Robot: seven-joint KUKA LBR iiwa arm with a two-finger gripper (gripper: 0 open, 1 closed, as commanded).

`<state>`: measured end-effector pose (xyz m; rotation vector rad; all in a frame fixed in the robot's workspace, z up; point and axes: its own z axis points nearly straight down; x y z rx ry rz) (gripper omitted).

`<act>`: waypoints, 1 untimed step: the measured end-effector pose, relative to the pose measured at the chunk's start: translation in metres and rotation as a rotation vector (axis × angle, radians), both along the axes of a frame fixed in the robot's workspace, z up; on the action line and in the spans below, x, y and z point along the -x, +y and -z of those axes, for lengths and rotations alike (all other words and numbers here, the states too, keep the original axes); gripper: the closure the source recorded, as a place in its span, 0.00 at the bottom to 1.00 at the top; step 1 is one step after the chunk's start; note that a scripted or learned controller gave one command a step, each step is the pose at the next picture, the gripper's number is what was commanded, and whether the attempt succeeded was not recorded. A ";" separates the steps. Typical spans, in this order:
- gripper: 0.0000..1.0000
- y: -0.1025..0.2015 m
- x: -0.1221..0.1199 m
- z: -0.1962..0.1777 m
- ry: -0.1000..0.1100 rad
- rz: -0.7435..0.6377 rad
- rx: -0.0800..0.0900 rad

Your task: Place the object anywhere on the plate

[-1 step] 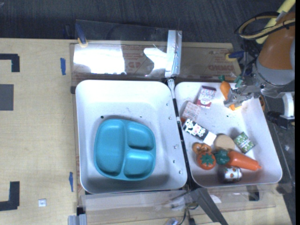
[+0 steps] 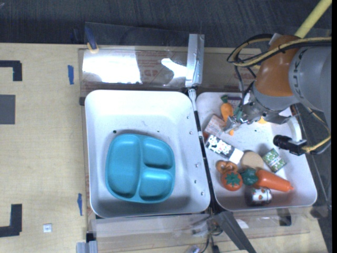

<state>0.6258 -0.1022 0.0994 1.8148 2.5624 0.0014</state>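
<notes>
A blue divided plate (image 2: pixel 140 166) lies in the left white bin (image 2: pixel 100 109), with nothing on it. The right bin (image 2: pixel 303 191) holds several toy foods. My gripper (image 2: pixel 238 117) hangs low over the upper left part of that bin. It is just right of a small orange piece (image 2: pixel 226 110) and above a brown packet (image 2: pixel 214 125). I cannot tell whether it touches either one. No object is visibly held.
Lower in the right bin lie a spotted white box (image 2: pixel 220 147), a beige slice (image 2: pixel 253 158), a green box (image 2: pixel 274 159), a red tomato (image 2: pixel 231 180), a long carrot (image 2: pixel 274 181) and a small can (image 2: pixel 259 195). A metal divider (image 2: pixel 194 62) stands behind the bins.
</notes>
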 end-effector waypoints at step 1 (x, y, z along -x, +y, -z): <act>1.00 0.094 0.000 -0.090 -0.009 -0.133 -0.002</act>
